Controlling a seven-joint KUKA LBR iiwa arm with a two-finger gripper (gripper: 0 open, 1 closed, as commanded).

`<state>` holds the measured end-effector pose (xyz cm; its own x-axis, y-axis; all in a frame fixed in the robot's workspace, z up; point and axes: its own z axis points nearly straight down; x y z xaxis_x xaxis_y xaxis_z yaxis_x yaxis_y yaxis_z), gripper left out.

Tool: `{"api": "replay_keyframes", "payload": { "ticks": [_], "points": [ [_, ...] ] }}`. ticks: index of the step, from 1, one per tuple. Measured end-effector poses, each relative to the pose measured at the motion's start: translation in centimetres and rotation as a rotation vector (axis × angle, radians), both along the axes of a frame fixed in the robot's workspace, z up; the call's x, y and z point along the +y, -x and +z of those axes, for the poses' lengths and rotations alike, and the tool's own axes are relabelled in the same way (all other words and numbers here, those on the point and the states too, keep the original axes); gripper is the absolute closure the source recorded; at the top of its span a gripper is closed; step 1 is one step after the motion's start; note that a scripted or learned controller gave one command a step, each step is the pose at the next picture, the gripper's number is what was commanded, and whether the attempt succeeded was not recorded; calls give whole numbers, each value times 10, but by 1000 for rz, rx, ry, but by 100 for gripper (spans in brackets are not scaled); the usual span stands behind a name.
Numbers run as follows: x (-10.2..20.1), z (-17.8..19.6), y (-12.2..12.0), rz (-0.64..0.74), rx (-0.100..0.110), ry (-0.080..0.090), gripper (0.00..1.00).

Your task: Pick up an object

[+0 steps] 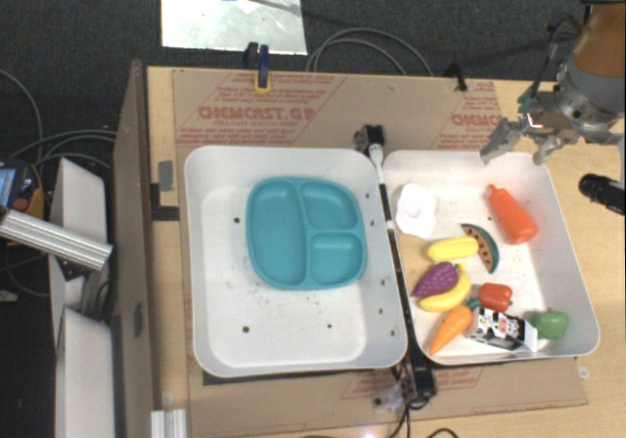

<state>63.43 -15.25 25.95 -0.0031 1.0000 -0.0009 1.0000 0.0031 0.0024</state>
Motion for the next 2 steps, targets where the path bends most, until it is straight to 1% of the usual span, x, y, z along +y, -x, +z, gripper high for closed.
{"api": "replay_keyframes", "payload": {
  "ticks": [1,2],
  "points": [
    [-24,-57,50,-5,8,-1,0],
    [-25,-171,37,3,3,-15,0]
  ]
}}
